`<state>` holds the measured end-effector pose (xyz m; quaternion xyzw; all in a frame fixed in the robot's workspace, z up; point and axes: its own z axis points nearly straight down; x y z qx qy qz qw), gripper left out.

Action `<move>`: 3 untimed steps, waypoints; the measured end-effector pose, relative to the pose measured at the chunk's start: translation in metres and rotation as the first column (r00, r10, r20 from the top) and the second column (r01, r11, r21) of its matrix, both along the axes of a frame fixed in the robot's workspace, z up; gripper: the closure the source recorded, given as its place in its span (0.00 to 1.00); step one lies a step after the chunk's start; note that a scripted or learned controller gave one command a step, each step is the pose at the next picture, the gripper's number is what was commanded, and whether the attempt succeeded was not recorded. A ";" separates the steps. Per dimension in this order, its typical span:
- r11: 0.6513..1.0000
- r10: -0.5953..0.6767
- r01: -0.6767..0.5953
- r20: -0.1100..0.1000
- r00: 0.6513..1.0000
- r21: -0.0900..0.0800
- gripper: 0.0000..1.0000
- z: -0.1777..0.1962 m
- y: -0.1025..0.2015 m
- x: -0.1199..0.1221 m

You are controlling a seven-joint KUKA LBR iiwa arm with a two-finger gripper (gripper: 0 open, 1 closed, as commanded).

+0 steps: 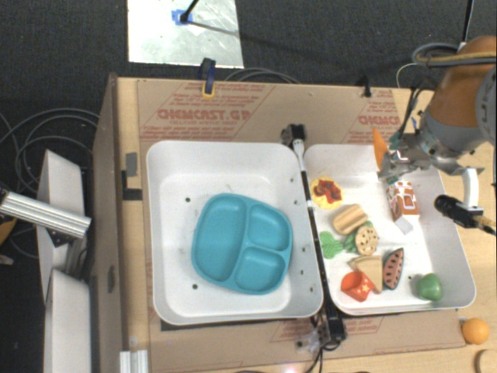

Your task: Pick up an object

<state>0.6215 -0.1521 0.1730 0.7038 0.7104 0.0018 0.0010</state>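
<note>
The right bin holds several toy foods. Among them are a red and yellow piece, a bread roll, a round seeded slice, a watermelon wedge, a red pepper, a green ball and a small orange and white carton. A thin orange piece stands by the bin's far wall. My gripper hangs over the bin's far right part, right beside the orange piece and just above the carton.
The left bin holds a blue divided tray. An orange ball lies on the bench outside the right bin's near corner. A black part juts over the bin's right rim. A rail divides the bins.
</note>
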 end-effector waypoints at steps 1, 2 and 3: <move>1.000 -0.006 0.006 -0.001 1.000 -0.001 0.00 -0.001 -0.004 -0.001; 1.000 -0.010 0.010 -0.005 1.000 -0.002 0.00 -0.043 -0.033 -0.009; 1.000 -0.007 0.007 0.019 1.000 -0.009 0.00 -0.064 -0.034 0.002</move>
